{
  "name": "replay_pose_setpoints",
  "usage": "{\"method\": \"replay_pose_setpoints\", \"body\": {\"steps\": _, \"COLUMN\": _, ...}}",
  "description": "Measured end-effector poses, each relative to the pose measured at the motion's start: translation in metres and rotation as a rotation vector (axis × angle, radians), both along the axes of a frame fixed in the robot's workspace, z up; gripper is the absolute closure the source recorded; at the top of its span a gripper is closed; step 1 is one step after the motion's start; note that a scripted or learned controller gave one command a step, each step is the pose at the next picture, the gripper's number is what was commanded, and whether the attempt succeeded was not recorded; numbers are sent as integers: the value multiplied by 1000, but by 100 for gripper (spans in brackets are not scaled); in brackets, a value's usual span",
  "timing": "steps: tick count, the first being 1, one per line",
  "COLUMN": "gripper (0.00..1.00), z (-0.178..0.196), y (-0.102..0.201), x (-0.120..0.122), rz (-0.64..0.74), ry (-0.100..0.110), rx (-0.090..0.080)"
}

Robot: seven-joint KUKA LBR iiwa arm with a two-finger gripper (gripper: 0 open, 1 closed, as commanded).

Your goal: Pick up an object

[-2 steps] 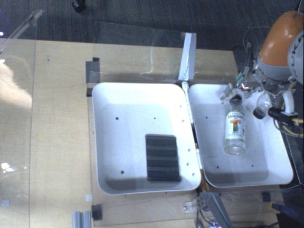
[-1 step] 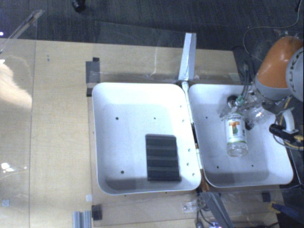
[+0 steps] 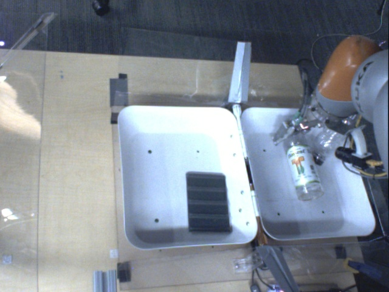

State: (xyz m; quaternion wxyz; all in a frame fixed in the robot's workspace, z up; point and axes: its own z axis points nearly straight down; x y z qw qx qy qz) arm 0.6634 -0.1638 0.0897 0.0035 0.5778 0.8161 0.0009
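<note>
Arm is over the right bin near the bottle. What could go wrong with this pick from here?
1. The clear plastic bottle with the green and orange label lies on its side in the right white bin; being round, it may roll away when touched.
2. Its clear, glossy surface may slip from a grip.
3. The gripper sits at the bottle's cap end, so an off-centre grasp might tip it out.
</note>
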Motion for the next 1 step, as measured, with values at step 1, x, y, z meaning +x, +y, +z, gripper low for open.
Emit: {"method": "replay_pose_setpoints", "body": {"steps": 1, "gripper": 0, "z": -2, "y": 24, "x": -28, "rz": 158, "ry": -3, "rx": 1}}
